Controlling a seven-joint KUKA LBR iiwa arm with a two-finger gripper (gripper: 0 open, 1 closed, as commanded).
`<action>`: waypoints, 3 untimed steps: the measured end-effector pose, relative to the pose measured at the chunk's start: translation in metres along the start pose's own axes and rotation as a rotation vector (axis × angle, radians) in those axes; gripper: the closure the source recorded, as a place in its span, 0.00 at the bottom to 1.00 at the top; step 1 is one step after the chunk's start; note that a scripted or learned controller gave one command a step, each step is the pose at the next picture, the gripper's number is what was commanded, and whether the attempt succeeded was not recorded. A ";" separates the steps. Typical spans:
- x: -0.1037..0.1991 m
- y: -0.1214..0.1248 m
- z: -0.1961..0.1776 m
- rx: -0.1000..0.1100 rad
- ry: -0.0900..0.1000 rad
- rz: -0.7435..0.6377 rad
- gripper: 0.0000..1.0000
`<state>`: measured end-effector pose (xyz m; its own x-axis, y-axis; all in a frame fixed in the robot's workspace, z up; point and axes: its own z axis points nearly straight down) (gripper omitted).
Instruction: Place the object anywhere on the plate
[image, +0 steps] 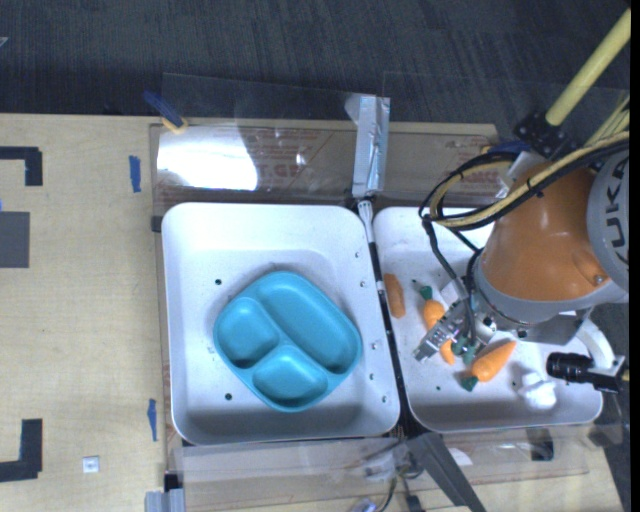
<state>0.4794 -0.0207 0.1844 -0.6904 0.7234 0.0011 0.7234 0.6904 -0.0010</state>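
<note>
The gripper (447, 338), finger state indeterminate, hangs low in the right bin (575, 415) among toy carrots (490, 361); the blue plate (288, 338) lies leftward in the left bin (190, 300).

Lab: taped bench (70, 300), white bins (190, 240)

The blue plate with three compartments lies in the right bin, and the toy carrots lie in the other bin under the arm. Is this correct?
Not quite: the camera view shows the blue plate in the left bin. The toy carrots lie in the right bin, under the arm.
</note>
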 end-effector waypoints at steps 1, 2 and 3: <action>-0.019 0.107 -0.029 -0.007 -0.007 -0.334 1.00; -0.001 0.030 0.000 -0.001 -0.001 -0.435 1.00; 0.049 0.057 0.000 -0.001 0.000 -0.158 1.00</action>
<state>0.4874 0.0541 0.1846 -0.7957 0.6056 0.0012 0.6056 0.7957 0.0003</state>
